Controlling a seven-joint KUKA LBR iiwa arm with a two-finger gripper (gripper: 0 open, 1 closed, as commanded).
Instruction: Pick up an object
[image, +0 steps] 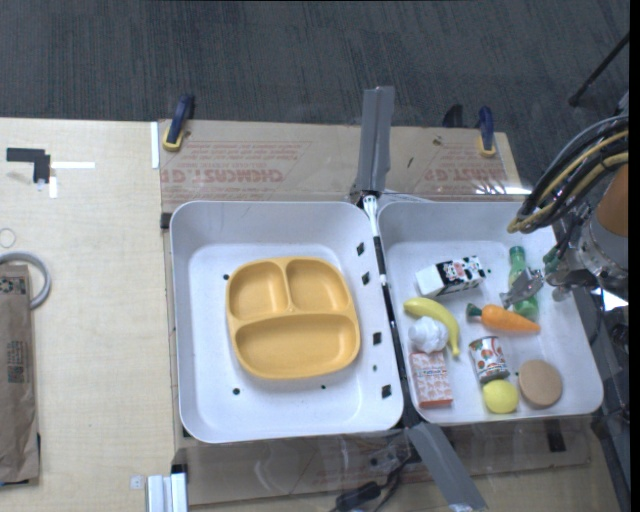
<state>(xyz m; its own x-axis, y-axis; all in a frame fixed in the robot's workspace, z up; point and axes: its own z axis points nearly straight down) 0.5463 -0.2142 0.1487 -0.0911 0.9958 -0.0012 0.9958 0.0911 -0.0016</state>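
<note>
Arm: grey, with cables looped above it, entering from the right edge over the right bin (592, 395).
Gripper (524, 291): low over the right bin's far-right part, at the green bottle (519, 272) and just above the carrot's (510, 320) leafy end — whether it is open or closed cannot be told, and no object is visibly held in it.
Carrot: orange, lying on its side just below the gripper, tip pointing right.
Green bottle: partly covered by the gripper's metal parts.
Black-and-white carton (452, 275): left of the bottle, lying tilted.
Banana (436, 317): yellow, curved, below the carton, touching a white crumpled object (427, 334).
Red-and-white packet (431, 381): flat, near the bin's front-left.
Small can (488, 359): beside the packet, with a lemon (500, 397) just in front of it.
Tan round disc (540, 383): right of the lemon, near the front-right corner.
Left bin (195, 330): holds a yellow divided plate (292, 318) with three compartments — set near its middle.
Worktop (90, 300): light wood, a brown paper bag (17, 370) lying at its left edge.
</note>
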